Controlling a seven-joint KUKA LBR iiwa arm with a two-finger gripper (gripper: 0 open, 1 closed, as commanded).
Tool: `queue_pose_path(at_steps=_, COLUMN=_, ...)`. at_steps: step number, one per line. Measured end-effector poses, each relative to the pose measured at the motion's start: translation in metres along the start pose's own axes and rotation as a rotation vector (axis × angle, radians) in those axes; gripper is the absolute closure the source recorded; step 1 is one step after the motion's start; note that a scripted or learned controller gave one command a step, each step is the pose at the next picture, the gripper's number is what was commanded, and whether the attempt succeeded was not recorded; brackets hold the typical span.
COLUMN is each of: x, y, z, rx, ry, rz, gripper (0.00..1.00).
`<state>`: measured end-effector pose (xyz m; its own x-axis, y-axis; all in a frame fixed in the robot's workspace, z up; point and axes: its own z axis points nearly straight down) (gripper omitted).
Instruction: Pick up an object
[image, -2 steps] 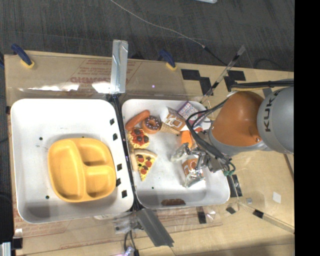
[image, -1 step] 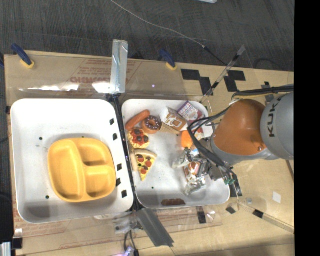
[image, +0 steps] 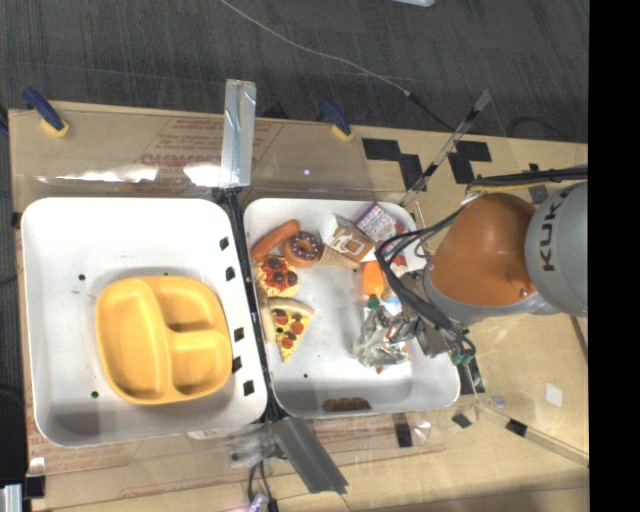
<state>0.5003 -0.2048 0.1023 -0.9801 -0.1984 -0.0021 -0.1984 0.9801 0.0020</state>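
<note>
The right bin (image: 330, 375) holds several toy foods. A sausage (image: 275, 238), a chocolate donut (image: 304, 246), a red-topped piece (image: 275, 273) and a pizza slice (image: 290, 325) lie along its left side. A brown packet (image: 348, 243) and a purple-white box (image: 377, 220) sit at the far edge, with an orange piece (image: 372, 278) just below them. My gripper (image: 385, 335) hangs low over the bin's right half, just below the orange piece. The grey arm with its orange band (image: 480, 255) reaches in from the right and hides that corner.
The left bin (image: 60, 240) carries a yellow divided plate (image: 165, 337). A small brown item (image: 347, 405) lies at the right bin's near wall. Cables (image: 420, 235) loop beside the wrist. Clamps and tape line the bench edges.
</note>
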Motion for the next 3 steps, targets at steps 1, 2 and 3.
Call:
queue_pose_path(at_steps=1, x=-0.088, y=0.0, z=-0.09, rx=0.004, ry=-0.004, rz=0.292, gripper=1.0)
queue_pose_path(at_steps=2, x=-0.15, y=-0.02, z=-0.084, rx=0.004, ry=-0.002, rz=0.584, gripper=1.0)
queue_pose_path(at_steps=3, x=-0.152, y=-0.019, z=-0.096, rx=0.005, ry=-0.006, rz=0.577, gripper=1.0)
